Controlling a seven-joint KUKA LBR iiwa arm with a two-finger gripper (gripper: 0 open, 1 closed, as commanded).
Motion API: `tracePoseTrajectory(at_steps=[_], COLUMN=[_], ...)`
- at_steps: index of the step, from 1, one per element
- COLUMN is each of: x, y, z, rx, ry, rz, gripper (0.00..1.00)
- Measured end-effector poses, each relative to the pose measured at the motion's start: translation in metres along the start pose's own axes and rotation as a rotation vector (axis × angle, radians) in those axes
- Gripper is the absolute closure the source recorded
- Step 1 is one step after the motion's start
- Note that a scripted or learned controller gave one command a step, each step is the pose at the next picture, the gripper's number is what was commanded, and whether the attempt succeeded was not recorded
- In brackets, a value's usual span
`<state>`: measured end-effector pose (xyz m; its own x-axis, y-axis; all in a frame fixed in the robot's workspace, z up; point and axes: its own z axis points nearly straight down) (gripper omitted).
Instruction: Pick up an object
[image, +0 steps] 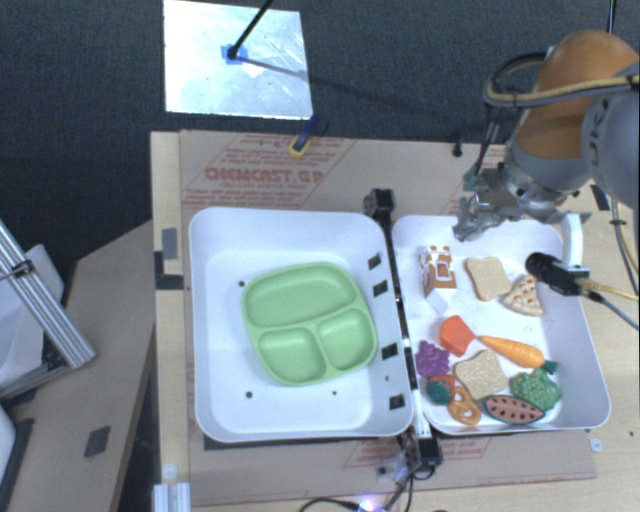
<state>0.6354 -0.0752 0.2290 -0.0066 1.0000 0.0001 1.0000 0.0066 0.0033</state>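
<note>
Nearest the lens, along the right bin's (585, 330) front edge, lie a pretzel (462, 407) and a watermelon slice (510, 409), with broccoli (537, 388) just beside the slice at its 2 o'clock. No single target is named, so any toy food here would serve; the gripper (472, 224) hangs over the bin's back edge, and the closest pieces are the gingerbread house (437, 269) at its 7 o'clock and the toast (487, 277) at its 5 o'clock. Whether the tool is released or clenched cannot be told, and nothing shows between its tips. To do the pick well, the arm would likely do best to settle on an isolated piece, centre over it and close across its narrow width, avoiding the crowded front cluster. The house runs long from 12 to 6 o'clock, standing apart from its neighbours. A carrot (512, 350) lies with its long axis from 10 to 4 o'clock, leafy end toward 4. Beyond, an orange block (456, 334), purple grapes (433, 359) and pizza slice (523, 295) fill the bin; the left bin (215, 240) carries a green tray (309, 322).
</note>
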Motion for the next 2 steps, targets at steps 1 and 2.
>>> tracePoseTrajectory(at_steps=[1, 2], x=[-0.0080, -0.0022], y=[0.0061, 0.0101], z=[0.0148, 0.0120], rx=[0.001, 0.000], ry=[-0.001, 0.000], rz=[0.005, 0.001], gripper=[1.00, 1.00])
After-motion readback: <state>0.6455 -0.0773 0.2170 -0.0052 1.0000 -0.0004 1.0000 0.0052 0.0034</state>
